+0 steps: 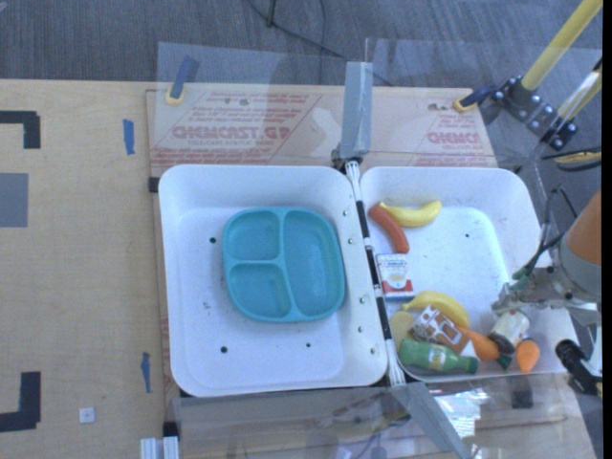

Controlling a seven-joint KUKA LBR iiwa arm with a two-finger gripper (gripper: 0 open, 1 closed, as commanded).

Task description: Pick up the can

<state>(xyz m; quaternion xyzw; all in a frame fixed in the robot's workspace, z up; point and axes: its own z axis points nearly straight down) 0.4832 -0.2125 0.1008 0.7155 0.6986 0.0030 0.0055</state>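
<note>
Gripper (521, 299) low by right bin's (449, 172) right edge; open or clenched, cannot tell. Likely can (510, 325), pale cylinder, just beside it toward front edge, near carrot (526, 355). Long axis unclear. Probably calls for short frontward shift.

arm (585, 247): cut off by right edge, just orange band and wrist seen
gripper (524, 299): fingers blurred, can't tell state
can: can't tell which item in right bin (497, 185) it is
pile (442, 338): overlapping, bottle (435, 358) hides parts of others
label on carton (394, 273): too small to read
</note>
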